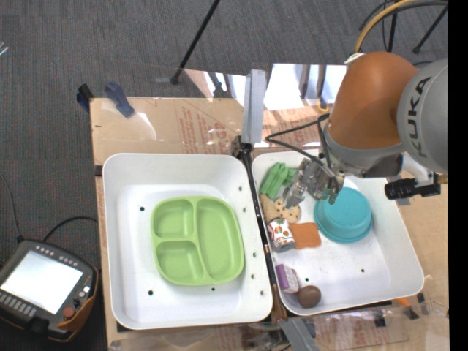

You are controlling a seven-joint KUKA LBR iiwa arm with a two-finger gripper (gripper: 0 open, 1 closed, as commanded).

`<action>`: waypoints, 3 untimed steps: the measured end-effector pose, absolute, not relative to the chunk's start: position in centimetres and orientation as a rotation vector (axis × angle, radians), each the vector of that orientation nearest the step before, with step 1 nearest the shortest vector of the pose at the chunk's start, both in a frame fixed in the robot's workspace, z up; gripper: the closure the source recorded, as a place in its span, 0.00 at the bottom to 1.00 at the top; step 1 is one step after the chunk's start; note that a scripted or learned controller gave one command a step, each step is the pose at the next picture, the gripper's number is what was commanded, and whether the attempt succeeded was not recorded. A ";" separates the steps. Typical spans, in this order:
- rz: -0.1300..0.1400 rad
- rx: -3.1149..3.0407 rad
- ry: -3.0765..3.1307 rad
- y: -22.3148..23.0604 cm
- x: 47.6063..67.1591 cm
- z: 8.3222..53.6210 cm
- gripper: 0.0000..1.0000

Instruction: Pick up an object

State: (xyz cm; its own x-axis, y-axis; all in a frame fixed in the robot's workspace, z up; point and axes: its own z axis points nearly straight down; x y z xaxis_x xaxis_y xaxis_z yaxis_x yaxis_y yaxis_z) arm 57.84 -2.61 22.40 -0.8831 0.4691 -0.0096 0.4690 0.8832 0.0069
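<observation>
In right white bin (398,258), near its far-left corner, gripper (311,185) hovered above tan cracker-like piece (285,212), just beside green bean-shaped toy (275,178); teal round bowl (344,214) toward right. Gripper state: cannot tell.

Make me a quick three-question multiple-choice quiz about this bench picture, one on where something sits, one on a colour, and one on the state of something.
1. Where does the green divided plate lie?
A. In the left bin
B. In the right bin
C. On the floor

2. What colour is the bowl in the right bin?
A. Red
B. Teal blue
C. Yellow

3. How does the bowl sit?
A. Upside down, base up
B. Upright, filled with food
C. On its edge against the wall

Answers:
1. A, the plate lies flat in the left bin.
2. B, it is teal blue, beside the gripper.
3. A, its flat base faces up.
</observation>
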 end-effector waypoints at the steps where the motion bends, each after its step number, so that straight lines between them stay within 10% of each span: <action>1: 0.001 0.232 3.135 -4.8 56.5 18.6 1.00; 2: 0.003 -0.145 3.141 -11.5 53.6 11.9 1.00; 3: 0.004 0.061 3.135 -4.7 57.2 19.0 1.00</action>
